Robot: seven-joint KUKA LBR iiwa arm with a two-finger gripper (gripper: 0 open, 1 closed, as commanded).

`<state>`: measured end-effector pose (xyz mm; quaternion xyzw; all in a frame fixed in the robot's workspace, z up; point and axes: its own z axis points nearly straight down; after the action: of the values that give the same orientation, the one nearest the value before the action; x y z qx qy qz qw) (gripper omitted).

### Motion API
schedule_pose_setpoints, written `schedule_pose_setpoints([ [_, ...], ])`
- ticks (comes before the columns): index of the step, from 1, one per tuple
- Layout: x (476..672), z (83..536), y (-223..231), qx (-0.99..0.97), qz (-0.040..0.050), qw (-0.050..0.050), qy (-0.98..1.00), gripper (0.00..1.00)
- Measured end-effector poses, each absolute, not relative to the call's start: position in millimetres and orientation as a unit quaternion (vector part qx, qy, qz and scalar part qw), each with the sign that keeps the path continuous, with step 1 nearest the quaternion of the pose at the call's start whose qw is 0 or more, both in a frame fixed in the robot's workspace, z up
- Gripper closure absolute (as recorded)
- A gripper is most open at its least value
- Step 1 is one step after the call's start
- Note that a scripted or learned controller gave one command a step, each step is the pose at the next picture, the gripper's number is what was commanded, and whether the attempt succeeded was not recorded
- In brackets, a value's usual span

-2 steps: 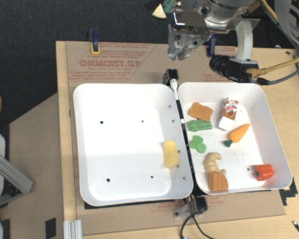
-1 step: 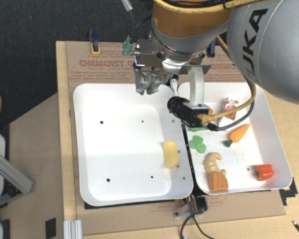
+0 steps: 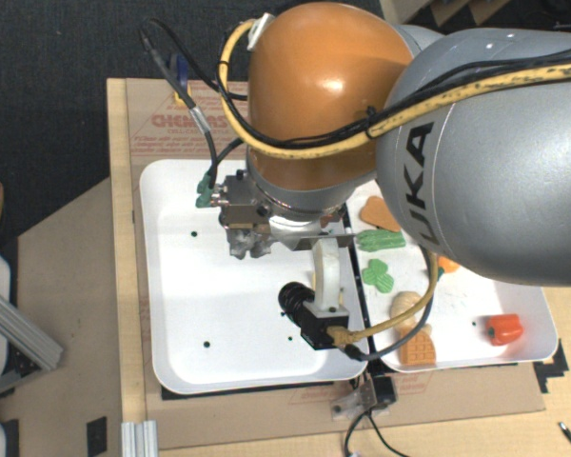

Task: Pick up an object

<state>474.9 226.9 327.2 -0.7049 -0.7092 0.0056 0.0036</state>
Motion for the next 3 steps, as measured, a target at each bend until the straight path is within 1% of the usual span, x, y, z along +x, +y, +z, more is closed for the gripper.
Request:
schedule_pose_setpoints([
  [1,479.1,331,200,-0.708,0.0016,0.001,-0.706,1.0],
  [2,479.2,308,129,-0.71,0.003,0.001,-0.704,1.0],
  [3,475.0,172,187,-0.706,0.0071,0.005,-0.709,1.0],
])
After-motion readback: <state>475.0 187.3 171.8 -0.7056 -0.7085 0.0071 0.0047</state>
